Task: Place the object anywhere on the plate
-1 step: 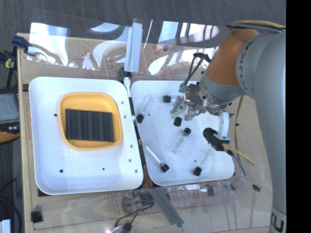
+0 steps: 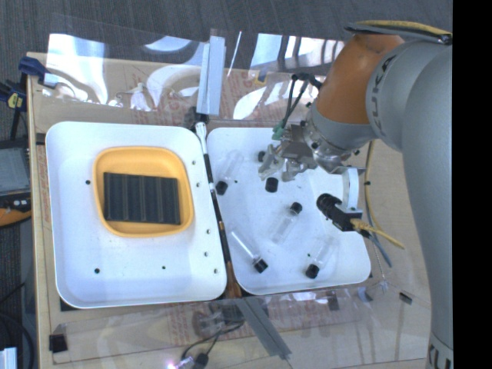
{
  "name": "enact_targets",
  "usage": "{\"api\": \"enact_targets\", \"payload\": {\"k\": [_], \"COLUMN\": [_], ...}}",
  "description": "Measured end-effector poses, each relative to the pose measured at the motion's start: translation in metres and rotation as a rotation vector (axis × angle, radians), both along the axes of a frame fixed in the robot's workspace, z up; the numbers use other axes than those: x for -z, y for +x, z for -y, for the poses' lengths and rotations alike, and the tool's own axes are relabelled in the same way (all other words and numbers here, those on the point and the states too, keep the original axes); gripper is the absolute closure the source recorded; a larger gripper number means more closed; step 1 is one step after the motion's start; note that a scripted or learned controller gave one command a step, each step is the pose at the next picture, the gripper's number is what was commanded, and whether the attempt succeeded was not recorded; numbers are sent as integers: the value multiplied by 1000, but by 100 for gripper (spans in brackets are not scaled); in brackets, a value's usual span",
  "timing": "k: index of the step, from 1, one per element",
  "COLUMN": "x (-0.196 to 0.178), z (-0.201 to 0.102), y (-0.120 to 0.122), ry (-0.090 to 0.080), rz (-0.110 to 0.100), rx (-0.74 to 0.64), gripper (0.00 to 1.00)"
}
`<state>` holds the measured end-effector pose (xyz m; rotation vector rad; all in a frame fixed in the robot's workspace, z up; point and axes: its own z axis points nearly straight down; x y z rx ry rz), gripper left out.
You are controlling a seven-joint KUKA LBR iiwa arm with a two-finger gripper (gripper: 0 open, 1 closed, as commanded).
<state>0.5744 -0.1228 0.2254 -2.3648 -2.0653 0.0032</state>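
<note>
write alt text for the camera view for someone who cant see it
A grey robot arm with an orange band reaches from the right, its gripper low over the right shallow white bin, where clear plastic vials with black caps lie scattered. The left white bin holds a yellow rounded plate with a dark ribbed centre.

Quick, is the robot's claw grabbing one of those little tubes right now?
Gripper: low over the right bin, above the clear vials; open, shut or holding something cannot be told.

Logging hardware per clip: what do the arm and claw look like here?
The arm is bulky, rounded and grey, with an orange band above the wrist. Dark and green cables run along the wrist to a small metallic grey claw with dark parts.
</note>
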Motion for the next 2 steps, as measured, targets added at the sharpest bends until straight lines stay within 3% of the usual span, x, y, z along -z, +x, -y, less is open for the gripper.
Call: {"api": "enact_targets", "payload": {"k": [1,2], "x": [21,34], "z": [-32,-89], "y": [10,3], "ry": [2,2], "rz": [-3,-2], "rx": [-128,-305], "gripper": [100,100]}}
